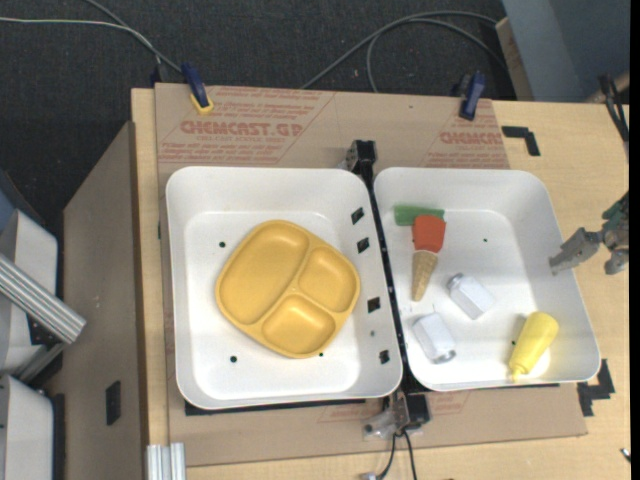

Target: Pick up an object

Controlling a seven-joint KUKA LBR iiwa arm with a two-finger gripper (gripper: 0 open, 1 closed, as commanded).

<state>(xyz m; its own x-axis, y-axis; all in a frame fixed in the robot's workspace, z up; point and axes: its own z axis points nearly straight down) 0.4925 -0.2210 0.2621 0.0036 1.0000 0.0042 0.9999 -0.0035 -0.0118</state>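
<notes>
Bench (120, 268) with two bins
Left bin (190, 298) and right bin (560, 268) sit touching on brown board (330, 128).

A yellow divided plate (288, 288) lies in the left bin (190, 268). The right bin (530, 203) holds a carrot (428, 229), a cone (424, 273), two small grey pieces (468, 295) and a yellow bottle (533, 344). The gripper (585, 250) hovers at its right rim.

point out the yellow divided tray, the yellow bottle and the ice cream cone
yellow divided tray (288, 288), camera view, on the ridge where its three compartments meet
yellow bottle (533, 344), camera view, on the middle of its body
ice cream cone (423, 273), camera view, on the tan waffle part
</notes>
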